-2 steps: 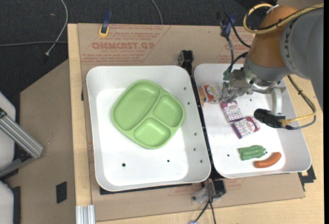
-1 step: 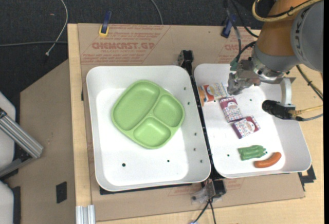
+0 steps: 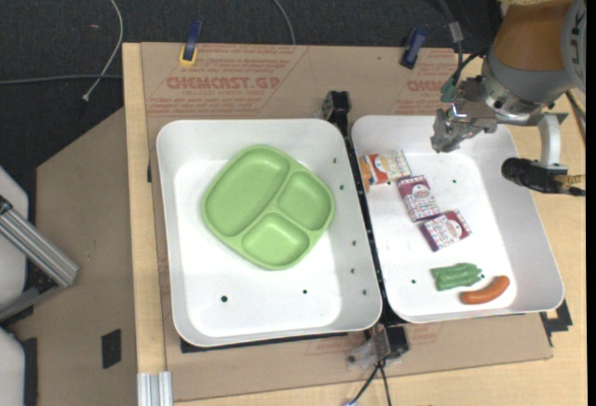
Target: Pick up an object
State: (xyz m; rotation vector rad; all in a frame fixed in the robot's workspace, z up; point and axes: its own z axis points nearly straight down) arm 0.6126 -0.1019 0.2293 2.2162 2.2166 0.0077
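The right bin (image 3: 521, 209) holds several small items: a red and white packet (image 3: 385, 168), a maroon packet (image 3: 419, 198), another maroon packet (image 3: 444, 229), a green toy pepper (image 3: 454, 276) and an orange sausage (image 3: 485, 290). My gripper (image 3: 453, 131) hangs over the far part of this bin, above and to the right of the red and white packet. Nothing shows between its fingers. A green divided plate (image 3: 268, 206) lies in the left bin (image 3: 186, 283).
The two bins sit side by side on a cardboard sheet (image 3: 233, 78) held by blue clamps (image 3: 192, 39). Black brackets (image 3: 336, 104) stand between the bins at the far and near ends. Cables trail across the dark floor at the far left.
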